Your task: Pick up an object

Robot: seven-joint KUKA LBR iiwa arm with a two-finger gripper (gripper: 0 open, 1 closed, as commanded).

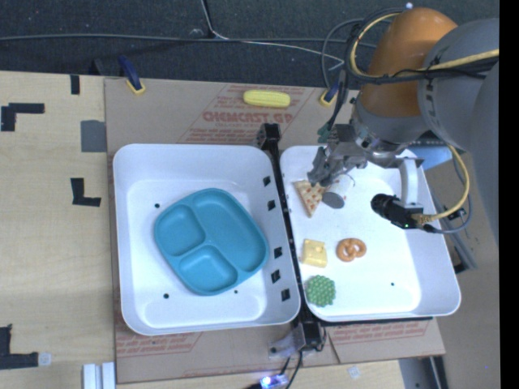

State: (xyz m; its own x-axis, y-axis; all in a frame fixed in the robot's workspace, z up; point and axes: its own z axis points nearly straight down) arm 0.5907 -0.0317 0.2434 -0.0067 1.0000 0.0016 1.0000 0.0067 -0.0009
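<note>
Camera view: a pale wooden tabletop carries brown cardboard under two white bins, dark carpet behind. The pincer, grip unreadable, hangs just above a tan waffle-textured triangular cracker in the right bin.

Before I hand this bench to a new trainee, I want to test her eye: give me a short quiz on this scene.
1. True or false: the blue divided plate lies in the left bin.
2. Which item lies nearest the gripper: A pretzel, B waffle wedge, C green ball?
3. Fill in: the yellow banana-like toy lies on the ____, outside both bins.

Key: 1 true; 2 B; 3 cardboard.
</note>
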